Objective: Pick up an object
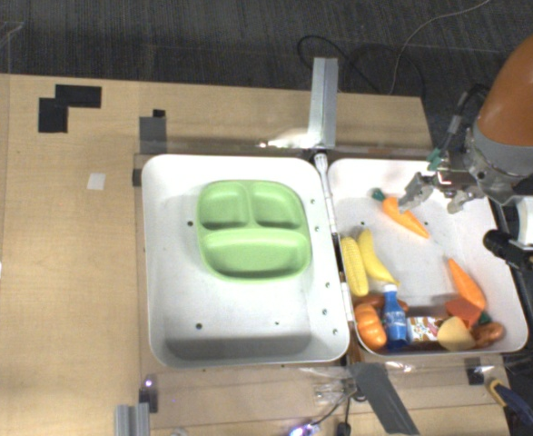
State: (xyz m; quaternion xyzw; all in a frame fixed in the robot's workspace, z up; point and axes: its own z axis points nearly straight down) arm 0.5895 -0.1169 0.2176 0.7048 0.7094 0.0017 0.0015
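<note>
Gripper (434,189) hovering over the right bin (511,271), beside a carrot (404,216)

Its fingers (417,191) stand apart with nothing between them, one tip near the carrot's upper end; a green divided plate (252,228) lies in the left bin (171,280)

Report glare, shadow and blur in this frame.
Camera view: bright glare on the metal post behind the bins; soft shadow along the left bin near wall, below the green plate; the orange band looks soft; the toys are small but legible.
</note>
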